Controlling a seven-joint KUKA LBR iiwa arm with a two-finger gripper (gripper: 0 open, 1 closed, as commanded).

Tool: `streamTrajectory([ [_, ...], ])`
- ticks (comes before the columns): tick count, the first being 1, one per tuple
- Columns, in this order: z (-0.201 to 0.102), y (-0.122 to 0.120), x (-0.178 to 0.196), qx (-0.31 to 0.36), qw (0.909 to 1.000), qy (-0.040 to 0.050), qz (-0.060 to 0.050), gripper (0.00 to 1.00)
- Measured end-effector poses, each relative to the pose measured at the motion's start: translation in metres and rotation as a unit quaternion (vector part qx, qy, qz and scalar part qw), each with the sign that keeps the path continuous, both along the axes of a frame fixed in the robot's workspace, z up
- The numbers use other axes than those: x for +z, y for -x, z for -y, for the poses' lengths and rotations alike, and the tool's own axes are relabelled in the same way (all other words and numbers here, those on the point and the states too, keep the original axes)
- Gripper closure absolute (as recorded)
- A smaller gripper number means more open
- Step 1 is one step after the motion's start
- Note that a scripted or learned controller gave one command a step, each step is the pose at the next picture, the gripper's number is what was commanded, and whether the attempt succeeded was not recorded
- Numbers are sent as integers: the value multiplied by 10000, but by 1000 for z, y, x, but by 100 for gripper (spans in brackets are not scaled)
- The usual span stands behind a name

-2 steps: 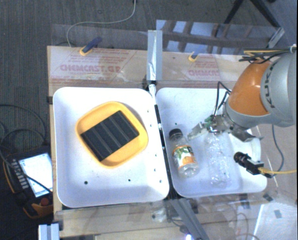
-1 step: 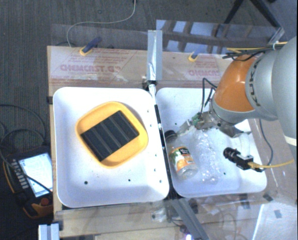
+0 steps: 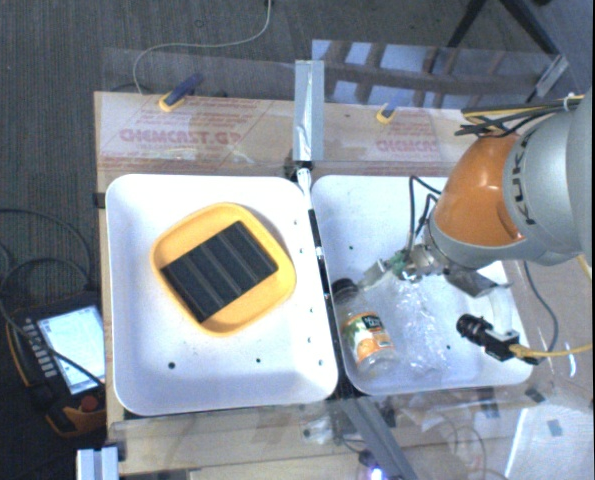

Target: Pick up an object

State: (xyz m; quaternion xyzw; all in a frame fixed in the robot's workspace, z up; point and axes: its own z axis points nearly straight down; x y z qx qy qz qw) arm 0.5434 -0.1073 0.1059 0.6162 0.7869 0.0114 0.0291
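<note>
In the right bin [image 3: 367,203] a small clear bottle [image 3: 365,336] with a black cap and an orange label lies on its side near the front left corner. Crumpled clear plastic [image 3: 422,330] lies just right of it. My gripper [image 3: 401,267] hangs low over the middle of this bin, just above the plastic and up-right of the bottle's cap. It sits under the grey arm and its orange band [image 3: 482,203]. A yellow rounded pad with a black ribbed top [image 3: 224,266] rests in the middle of the left bin [image 3: 137,368].
A raised divider [image 3: 317,258] separates the two bins. A black plug on a yellow cable [image 3: 485,335] hangs from the arm over the right bin's front right. A plywood board [image 3: 207,133] lies behind the bins. A tablet and cables [image 3: 62,343] lie left of the bench.
</note>
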Motion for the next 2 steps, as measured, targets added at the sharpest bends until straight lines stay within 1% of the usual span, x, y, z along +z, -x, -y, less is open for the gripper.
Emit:
streamTrajectory([
  [1, 0, -92, 0, -499, 9987, -54, -54, 0],
  [2, 88, 12, 13, -1372, 9901, -115, -286, 0],
])
